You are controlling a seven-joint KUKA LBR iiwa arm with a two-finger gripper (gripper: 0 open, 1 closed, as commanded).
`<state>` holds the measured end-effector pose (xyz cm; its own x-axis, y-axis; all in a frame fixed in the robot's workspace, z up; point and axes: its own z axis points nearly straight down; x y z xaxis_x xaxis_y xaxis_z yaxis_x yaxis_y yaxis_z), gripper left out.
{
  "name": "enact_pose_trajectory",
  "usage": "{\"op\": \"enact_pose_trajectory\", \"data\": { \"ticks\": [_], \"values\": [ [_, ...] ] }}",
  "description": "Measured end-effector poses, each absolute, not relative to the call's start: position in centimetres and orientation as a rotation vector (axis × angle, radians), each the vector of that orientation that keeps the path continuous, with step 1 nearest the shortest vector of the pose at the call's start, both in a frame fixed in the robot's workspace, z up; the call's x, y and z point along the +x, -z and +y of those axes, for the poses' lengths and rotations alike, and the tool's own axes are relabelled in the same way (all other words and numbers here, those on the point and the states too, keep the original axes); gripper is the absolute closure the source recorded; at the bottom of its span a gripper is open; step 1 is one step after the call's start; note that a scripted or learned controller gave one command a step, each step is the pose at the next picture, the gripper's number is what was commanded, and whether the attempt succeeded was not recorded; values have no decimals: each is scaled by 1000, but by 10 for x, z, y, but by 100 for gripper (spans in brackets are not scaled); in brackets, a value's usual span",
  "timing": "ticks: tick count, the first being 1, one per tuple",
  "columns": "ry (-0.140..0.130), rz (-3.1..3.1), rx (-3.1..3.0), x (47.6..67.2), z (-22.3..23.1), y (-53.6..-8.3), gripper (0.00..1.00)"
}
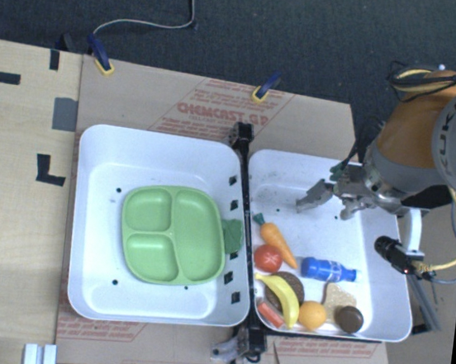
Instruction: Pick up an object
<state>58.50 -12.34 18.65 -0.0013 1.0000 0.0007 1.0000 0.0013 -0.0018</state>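
Overhead, gripper [330, 201] fingers spread wide and holding nothing, above bare floor of right bin [384, 264] toward its 12 o'clock rim, carrot [277, 242], tomato [268, 259], banana [281, 293], blue bottle [326, 271] clustered toward 6 o'clock, green tray [173, 234] in left bin [100, 202].

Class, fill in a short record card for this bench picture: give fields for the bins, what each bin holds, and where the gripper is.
left bin: holds a green divided plate
right bin: holds toy food along its near side
items: carrot, tomato, banana, orange, blue bottle
gripper: open, over the far part of the right bin, nothing between its fingers
arm: enters from the right
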Motion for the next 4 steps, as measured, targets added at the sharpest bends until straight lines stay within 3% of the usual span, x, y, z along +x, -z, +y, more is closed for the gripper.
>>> {"op": "enact_pose_trajectory", "data": {
  "ticks": [1, 3, 4],
  "values": [
    [7, -2230, -2231, 507, -149, -122, 0],
    [26, -2256, -2271, 500, -120, -102, 0],
    [1, -2225, -2228, 485, -109, -86, 0]
  ]
}}
